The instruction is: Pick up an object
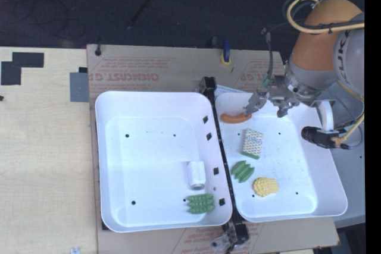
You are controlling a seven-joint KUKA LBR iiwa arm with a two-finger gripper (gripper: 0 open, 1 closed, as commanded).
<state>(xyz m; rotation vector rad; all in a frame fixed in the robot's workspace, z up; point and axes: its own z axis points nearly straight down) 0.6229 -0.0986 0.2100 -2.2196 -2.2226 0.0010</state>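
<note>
In the right bin [309, 187] lie an orange sausage-shaped piece [236, 118] near the back left corner, a checked white block [252, 143], a green leafy piece [241, 171] and a yellow corn cob [265, 187]. A white cylinder [196, 173] and a green ridged piece [200, 203] rest in the left bin [119, 128]. My gripper [266, 106] hovers over the back of the right bin, just right of the orange piece. It stands open with nothing between its fingers; one fingertip [250, 107] is close above the orange piece's right end.
A black divider [215, 134] runs between the two bins. A black cable end [318, 137] hangs over the right bin's right rim. The bins sit on a brown board [155, 68] with a blue clamp [226, 50] at its back edge.
</note>
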